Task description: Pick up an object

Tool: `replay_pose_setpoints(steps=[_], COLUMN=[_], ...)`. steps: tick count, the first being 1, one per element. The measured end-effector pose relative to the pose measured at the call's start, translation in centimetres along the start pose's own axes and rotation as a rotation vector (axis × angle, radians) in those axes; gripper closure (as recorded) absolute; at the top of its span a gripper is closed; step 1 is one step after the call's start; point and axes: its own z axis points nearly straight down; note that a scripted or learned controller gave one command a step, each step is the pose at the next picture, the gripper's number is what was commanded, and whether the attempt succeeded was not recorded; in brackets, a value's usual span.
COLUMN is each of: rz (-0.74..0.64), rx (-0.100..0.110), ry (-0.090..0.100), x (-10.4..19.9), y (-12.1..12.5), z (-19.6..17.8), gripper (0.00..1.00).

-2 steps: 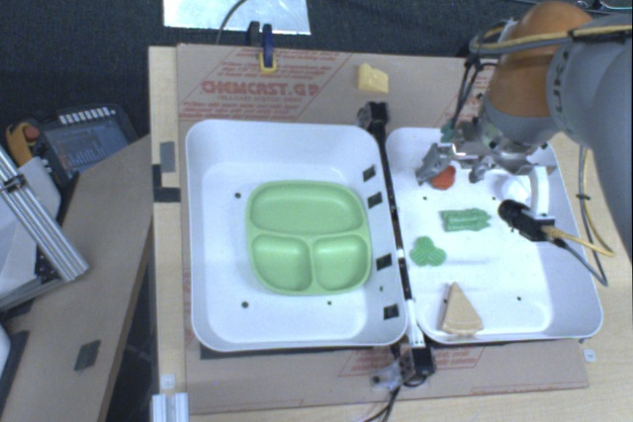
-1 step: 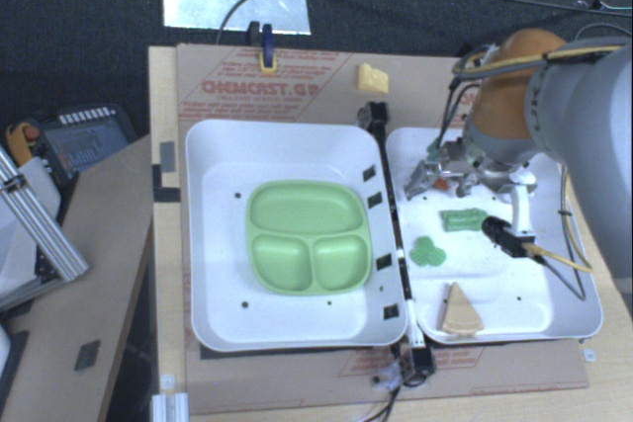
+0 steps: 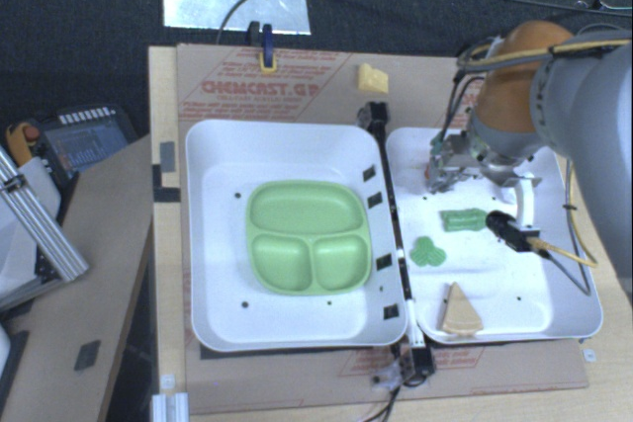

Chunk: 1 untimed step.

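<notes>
3 small things lie in the right bin (image 3: 569, 316), and the tool (image 3: 447, 171) hangs over that bin's far left part, near the divider; whether it is spread or pressed together I cannot tell, and nothing shows pinched in it. Nearest it, just toward the near side, is a green block (image 3: 462, 219), likely light and stiff, best taken across its short sides. Further near lies a round green piece (image 3: 427, 253), flat and probably hard to get under. At the near edge rests a tan wedge (image 3: 459, 310), light, perhaps slippery on its slopes. A black clip (image 3: 506, 229) on the arm's cabling hangs just right of the block and could crowd a grasp. The left bin (image 3: 213, 212) carries a green divided tray (image 3: 304, 236). A yellow block (image 3: 373, 78) sits on the tabletop (image 3: 198, 84) beyond.
</notes>
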Motion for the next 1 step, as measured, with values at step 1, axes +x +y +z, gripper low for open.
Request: replay_pose_setpoints(steps=[1], rz=[0.002], rx=[-0.004], ry=[-0.001], x=[-0.91], y=[0.13], z=[-6.03], gripper=[1.0])
